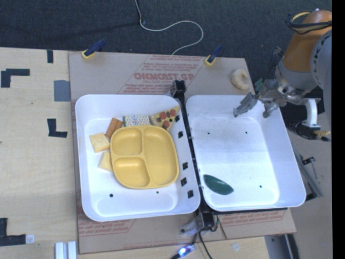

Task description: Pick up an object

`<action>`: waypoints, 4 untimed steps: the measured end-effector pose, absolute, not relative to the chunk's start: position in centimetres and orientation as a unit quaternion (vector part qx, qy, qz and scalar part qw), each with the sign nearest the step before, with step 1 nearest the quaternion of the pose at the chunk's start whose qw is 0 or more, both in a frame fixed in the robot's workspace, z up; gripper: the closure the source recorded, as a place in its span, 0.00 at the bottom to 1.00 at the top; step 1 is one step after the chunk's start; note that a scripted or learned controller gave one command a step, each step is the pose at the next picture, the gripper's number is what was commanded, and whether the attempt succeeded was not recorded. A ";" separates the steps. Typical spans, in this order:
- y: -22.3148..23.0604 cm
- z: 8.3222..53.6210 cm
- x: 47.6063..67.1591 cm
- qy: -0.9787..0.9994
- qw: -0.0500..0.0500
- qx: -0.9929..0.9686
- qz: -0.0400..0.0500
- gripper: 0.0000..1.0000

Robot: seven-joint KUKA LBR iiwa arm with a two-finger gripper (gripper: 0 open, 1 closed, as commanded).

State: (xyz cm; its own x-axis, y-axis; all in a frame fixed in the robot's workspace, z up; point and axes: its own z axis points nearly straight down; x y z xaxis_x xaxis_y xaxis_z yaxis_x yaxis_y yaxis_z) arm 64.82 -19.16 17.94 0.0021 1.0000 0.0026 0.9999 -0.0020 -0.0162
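Camera view: end effector [253, 106] hangs over the far right corner of the right bin [280, 198], fingers spread, nothing between them. Dark green object [218, 185] lies in the same bin, at its near left corner, well apart from the end effector. Left bin [86, 198], touching the right bin, is crowded: yellow divided plate [144, 156] sits over tan crackers [101, 144] and small patterned pieces [153, 118]. Beige lump [241, 79] rests on the tabletop just beyond the right bin.

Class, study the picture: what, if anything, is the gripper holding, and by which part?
Nothing is held. The gripper hangs open over the far right corner of the right bin, with no object between its fingers. The green object lies apart, near the front.
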 end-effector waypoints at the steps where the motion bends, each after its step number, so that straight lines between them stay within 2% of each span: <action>1: -19.1 18.9 65.2 -0.707 0.001 -0.707 0.001 0.00; 2: -19.3 12.5 65.2 -0.708 0.002 -0.706 0.002 0.00; 3: -19.2 8.2 65.2 -0.708 0.000 -0.706 0.001 0.00; 4: -19.2 9.5 65.3 -0.709 -0.001 -0.705 0.001 1.00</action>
